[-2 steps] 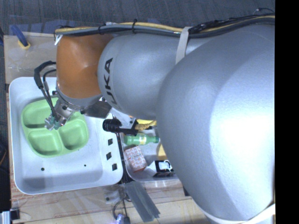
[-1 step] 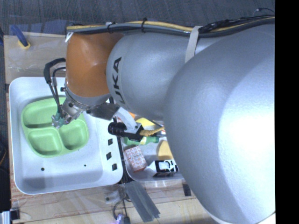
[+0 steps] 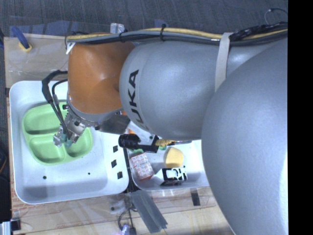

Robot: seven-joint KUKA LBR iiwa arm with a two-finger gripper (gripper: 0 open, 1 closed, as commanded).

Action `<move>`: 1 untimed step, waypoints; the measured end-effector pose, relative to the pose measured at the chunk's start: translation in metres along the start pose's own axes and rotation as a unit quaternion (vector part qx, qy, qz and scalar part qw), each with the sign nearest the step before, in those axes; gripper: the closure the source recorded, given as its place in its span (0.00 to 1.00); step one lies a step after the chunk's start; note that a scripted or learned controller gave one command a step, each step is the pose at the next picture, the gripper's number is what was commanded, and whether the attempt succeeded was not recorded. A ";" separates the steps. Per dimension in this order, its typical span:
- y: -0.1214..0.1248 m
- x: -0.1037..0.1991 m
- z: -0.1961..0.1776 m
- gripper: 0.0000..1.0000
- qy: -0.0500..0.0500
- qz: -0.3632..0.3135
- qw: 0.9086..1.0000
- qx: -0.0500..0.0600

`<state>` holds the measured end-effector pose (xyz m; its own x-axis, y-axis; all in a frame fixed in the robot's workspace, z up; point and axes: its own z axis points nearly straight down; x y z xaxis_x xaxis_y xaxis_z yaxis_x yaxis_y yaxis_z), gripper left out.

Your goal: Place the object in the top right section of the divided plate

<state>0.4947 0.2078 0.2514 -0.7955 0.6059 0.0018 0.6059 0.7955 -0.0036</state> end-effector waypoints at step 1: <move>-0.005 0.019 0.012 1.00 0.000 -0.002 1.000 0.000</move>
